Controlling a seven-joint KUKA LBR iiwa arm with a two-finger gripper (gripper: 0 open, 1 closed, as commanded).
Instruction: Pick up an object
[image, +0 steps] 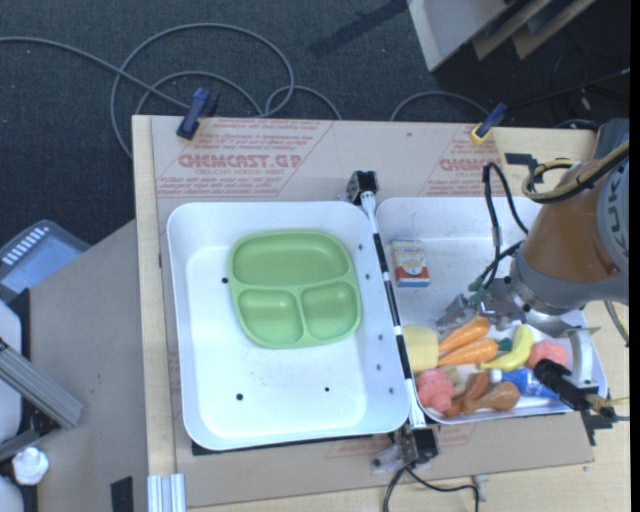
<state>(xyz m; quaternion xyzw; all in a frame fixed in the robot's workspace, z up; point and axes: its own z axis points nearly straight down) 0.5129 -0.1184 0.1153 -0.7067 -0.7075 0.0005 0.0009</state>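
Note:
The right bin (440, 225) holds a heap of toy food at its near end: orange carrots (468, 343), a yellow banana (518, 348), a yellow block (421, 347), a pink piece (434, 386), a brown drumstick (492, 397) and a pink-red piece (550, 353). A small white and orange carton (409, 263) lies apart, farther back. My gripper (484, 304) hangs low over the heap, just behind the carrots, under the orange-banded wrist (565, 240). Nothing is visibly held between its fingers.
The left bin (200, 330) carries a green three-compartment plate (295, 287). A black clamp (362, 184) sits at the far end of the divider between the bins. Cables trail across the floor behind the bench, and a blue clip (194, 112) is at the far left corner.

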